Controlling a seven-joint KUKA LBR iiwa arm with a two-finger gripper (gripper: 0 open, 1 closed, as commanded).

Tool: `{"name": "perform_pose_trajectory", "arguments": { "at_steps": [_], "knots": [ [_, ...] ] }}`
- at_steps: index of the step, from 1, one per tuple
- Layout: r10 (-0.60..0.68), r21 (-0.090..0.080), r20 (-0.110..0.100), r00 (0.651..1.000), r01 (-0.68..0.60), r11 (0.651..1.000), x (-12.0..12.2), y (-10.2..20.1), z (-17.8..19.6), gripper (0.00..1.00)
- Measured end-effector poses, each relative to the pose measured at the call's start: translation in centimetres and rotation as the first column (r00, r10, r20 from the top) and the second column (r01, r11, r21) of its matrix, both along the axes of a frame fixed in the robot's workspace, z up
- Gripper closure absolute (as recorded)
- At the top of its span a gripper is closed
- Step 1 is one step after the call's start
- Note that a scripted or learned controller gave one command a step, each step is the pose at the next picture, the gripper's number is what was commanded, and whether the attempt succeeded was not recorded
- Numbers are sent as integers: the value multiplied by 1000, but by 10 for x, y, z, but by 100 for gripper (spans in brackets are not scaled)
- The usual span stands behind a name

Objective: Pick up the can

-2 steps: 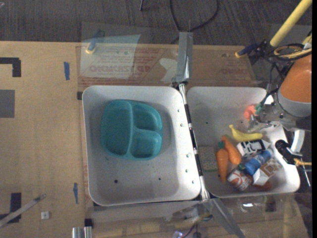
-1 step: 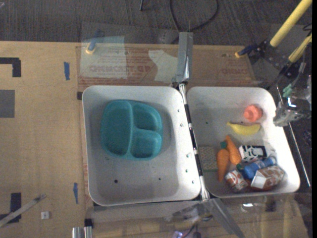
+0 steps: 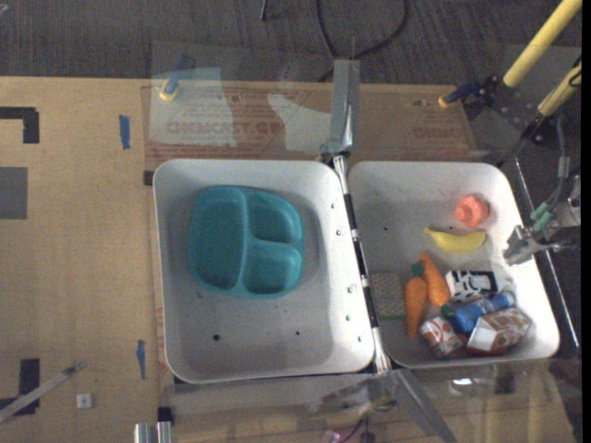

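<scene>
Here, can hemmed by carrots, bottle, carton

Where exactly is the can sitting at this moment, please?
In the camera view the can lies in the right bin, near its bottom edge, just below the two carrots and left of the brown carton.

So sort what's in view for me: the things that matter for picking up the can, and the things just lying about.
For the job:
- can, lying at the near edge of the right bin
- hand, at that bin's right rim

Just lying about:
- teal divided plate in the left bin
- banana
- two carrots
- blue bottle
- brown carton
- small orange-pink thing
</scene>
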State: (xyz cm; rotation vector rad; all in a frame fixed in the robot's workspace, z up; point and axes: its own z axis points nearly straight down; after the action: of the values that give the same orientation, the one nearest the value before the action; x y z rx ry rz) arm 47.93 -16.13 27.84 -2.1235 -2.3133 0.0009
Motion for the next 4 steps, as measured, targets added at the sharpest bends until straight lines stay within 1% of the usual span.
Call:
{"name": "perform_pose_trajectory", "arguments": {
  "at_steps": [1,2,3,4],
  "knots": [
    [255,0,1,967,-255,967,1,8,-19,100],
    [223,0,1,975,-223,975,0,-26,-83,100],
    [-78,-2,4,997,78,997,82,15,-76,100],
    [248,-4,6,969,-248,969,63,38,3,100]
  ]
}}
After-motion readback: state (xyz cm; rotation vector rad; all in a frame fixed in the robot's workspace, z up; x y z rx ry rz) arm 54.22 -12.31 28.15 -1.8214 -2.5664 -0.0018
